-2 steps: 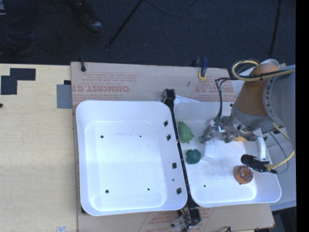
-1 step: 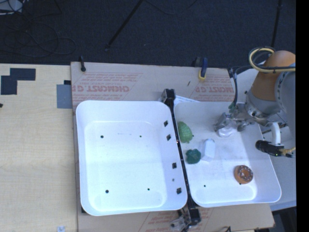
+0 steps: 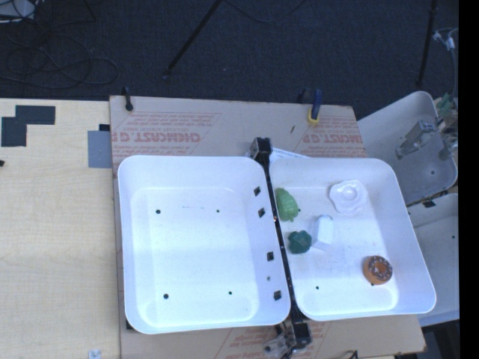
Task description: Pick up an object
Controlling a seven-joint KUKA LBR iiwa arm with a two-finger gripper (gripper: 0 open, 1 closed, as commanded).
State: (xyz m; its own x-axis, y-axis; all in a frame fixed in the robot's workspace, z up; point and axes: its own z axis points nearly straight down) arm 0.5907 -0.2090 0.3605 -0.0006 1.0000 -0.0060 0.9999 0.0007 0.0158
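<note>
Camera view, looking down at a slant on a pale wooden bench (image 3: 52,230) that carries two shallow white plastic bins side by side.

The left white bin (image 3: 194,253) sits in the middle of the frame. The right white bin (image 3: 416,260), at centre right, holds five small things:
- A pale green crumpled lump (image 3: 286,203) lies against the divider between the bins.
- A small dark green rounded lump (image 3: 299,241) sits just below it.
- A small white block (image 3: 324,229) is beside the dark lump, to its right.
- A white round ruffled disc (image 3: 347,195) rests towards the bin's upper right.
- An orange-brown ring shaped like a doughnut (image 3: 378,269) lies alone at the lower right, well apart from the rest.

Grey metal parts (image 3: 420,137) show at the upper right edge of the frame, outside the bin. They are too small and blurred to identify. Whether the jaws are apart or together cannot be told.

The task appears to be at its very start. Nothing is lifted, every object rests on the bin floor, and the approach is not yet made.

The next move calls for choosing one object and coming in from the right edge to a point above it. The jaws then descend, spread wide enough to straddle it. The orange-brown ring looks the easiest choice, since it stands clear of its neighbours and the walls. The two green lumps lie close to the divider and to each other, which could crowd a grasp.
</note>
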